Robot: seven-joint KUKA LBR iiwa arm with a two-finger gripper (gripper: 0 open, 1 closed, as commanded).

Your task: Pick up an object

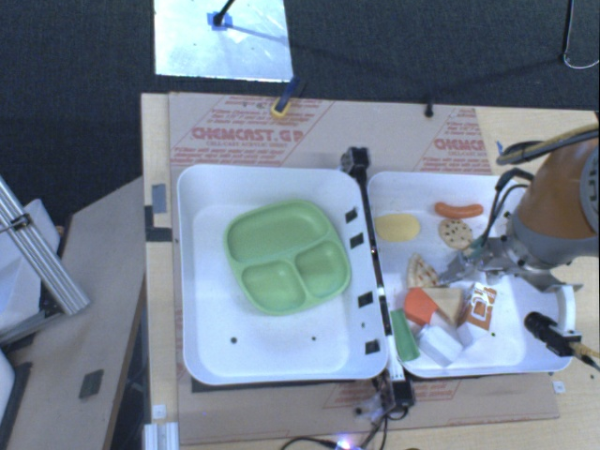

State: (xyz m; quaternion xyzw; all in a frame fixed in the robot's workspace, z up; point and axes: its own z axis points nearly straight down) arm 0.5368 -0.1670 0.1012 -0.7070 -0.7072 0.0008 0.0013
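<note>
My gripper (472, 268) is low in the right bin (544, 359), on the end of the grey arm with the orange band (562, 190). It hovers among the toy foods: a tan triangular wedge (422, 272) to its left, a brown cookie (457, 233) just behind it, and an orange-and-white packet (481, 306) just in front. A red sausage (458, 210) and a yellow oval piece (398, 227) lie further back. An orange block (419, 305), a pale cheese wedge (448, 301), a white block (440, 343) and a green stick (404, 335) lie near the front left corner.
The left bin (202, 251) holds a green divided plate (287, 256). A black divider with clips (368, 251) runs between the bins. A black part of the arm (547, 330) reaches over the right bin's front right. A silver sheet (223, 26) lies behind the bench.
</note>
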